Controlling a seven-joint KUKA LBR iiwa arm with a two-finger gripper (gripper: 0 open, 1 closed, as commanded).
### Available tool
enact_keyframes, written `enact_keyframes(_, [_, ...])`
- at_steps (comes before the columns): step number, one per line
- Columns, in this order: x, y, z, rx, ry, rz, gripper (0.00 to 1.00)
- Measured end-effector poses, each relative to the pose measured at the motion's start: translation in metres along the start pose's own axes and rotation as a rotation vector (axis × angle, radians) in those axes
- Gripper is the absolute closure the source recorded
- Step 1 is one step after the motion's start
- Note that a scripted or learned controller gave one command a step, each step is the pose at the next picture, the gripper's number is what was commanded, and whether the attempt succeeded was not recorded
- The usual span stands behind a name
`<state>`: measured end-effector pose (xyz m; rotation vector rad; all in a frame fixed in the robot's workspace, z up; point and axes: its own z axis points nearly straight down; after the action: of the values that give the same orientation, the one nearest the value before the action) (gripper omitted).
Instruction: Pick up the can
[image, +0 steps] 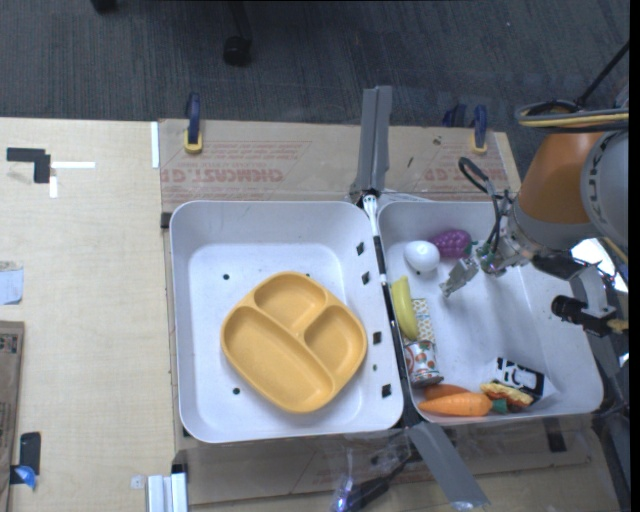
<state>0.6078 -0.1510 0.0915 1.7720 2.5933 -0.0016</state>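
Not picked up yet. Lying on its side in the right bin, by the left wall: can, just below a banana. Up above and to the right, well apart from it: end effector, spread open, holding nothing. Left to do: reaching down, grabbing, lifting.

bench: pale wood | on it: left bin, right bin, side by side, touching
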Motion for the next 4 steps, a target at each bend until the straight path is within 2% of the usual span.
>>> enact_keyframes(1, [-0.055,0.030,0.002,0.013,0.005,0.168,0.00])
enact_keyframes(2, [0.018,0.004,-0.001,-0.001,0.000,0.122,0.00])
enact_keyframes(3, [0.017,0.004,-0.010,-0.002,-0.001,0.124,1.00])
enact_keyframes(4, [0.017,0.004,-0.010,-0.002,-0.001,0.125,0.00])
